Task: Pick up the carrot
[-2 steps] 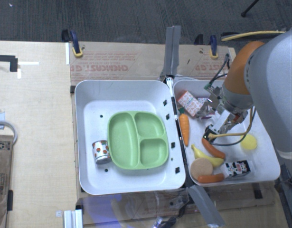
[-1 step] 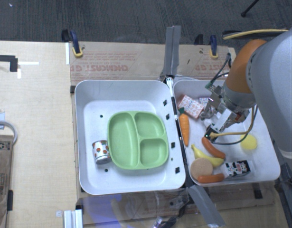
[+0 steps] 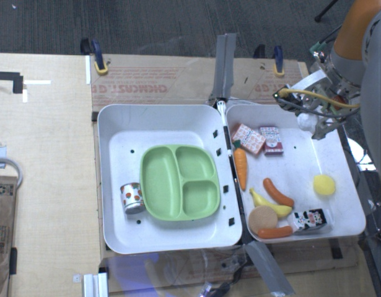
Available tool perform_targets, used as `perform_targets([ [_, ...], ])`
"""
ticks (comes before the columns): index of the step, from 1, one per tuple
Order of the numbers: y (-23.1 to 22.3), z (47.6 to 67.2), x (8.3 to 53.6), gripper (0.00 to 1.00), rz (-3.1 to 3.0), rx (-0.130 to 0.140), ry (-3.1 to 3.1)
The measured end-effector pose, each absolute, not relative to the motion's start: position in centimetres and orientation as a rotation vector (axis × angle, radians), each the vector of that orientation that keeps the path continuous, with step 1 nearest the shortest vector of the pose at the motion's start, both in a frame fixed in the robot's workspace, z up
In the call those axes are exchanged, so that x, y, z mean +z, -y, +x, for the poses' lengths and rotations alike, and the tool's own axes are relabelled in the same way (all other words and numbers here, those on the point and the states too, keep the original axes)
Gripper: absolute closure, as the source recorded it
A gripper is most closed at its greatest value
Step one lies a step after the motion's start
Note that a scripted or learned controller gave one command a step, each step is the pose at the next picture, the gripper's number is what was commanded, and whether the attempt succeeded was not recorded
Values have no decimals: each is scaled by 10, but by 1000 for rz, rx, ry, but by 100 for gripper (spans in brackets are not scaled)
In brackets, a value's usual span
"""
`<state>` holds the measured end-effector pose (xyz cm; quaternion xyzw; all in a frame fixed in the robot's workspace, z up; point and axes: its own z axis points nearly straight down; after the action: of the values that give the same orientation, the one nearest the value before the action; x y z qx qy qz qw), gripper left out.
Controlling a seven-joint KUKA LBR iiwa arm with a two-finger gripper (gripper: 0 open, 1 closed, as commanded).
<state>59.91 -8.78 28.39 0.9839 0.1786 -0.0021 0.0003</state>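
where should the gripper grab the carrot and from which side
Probably across the thick orange middle of the carrot, coming straight down from above. It lies flat and lengthwise against the right bin's left wall, green top toward the snack boxes, so the fingers would likely close best across its narrow width.

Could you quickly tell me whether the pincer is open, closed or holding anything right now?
Pincer: cannot be told; it hovers over the right bin's far corner, apart from the carrot.

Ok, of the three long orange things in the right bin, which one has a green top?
The carrot, lying along the right bin's left wall, green tip toward the cartons. The two sausages nearer the front have plain rounded ends.
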Motion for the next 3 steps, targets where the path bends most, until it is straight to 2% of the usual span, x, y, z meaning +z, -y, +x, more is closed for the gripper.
perform_targets([
  [1, 107, 524, 247, 100, 3043, -10, -788],
  [2, 106, 478, 240, 100, 2928, -7, -1146],
  [3, 105, 478, 231, 100, 3072, -7, -664],
])
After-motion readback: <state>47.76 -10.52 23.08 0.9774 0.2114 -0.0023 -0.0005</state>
